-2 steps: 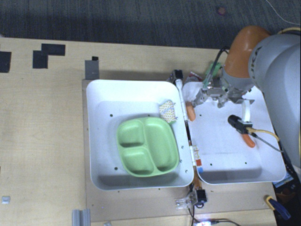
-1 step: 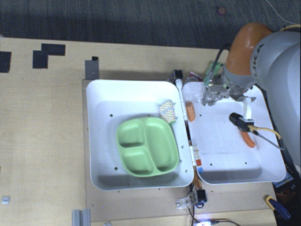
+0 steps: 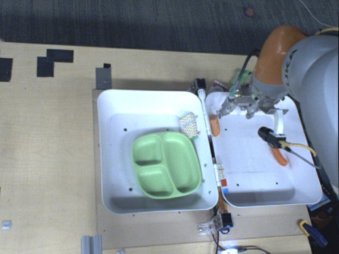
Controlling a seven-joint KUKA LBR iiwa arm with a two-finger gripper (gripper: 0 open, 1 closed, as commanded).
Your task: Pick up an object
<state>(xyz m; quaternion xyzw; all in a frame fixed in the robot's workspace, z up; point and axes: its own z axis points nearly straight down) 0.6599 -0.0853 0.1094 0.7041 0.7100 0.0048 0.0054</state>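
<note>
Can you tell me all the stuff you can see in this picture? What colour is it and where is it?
green plate: 1, light green with three sections, in the left bin
crumpled scrap: 1, pale yellow and white, in the left bin at the plate's far right corner
orange things: 2, orange, both in the right bin; one by its left wall, one toward its right side
bins: 2, white, side by side; left, right
black patches: a few, black, on the bench at far left
bench: 1, light wood
arm: 1, grey with an orange band, reaching in from the right
gripper: 1, grey metal, over the far end of the right bin
</note>
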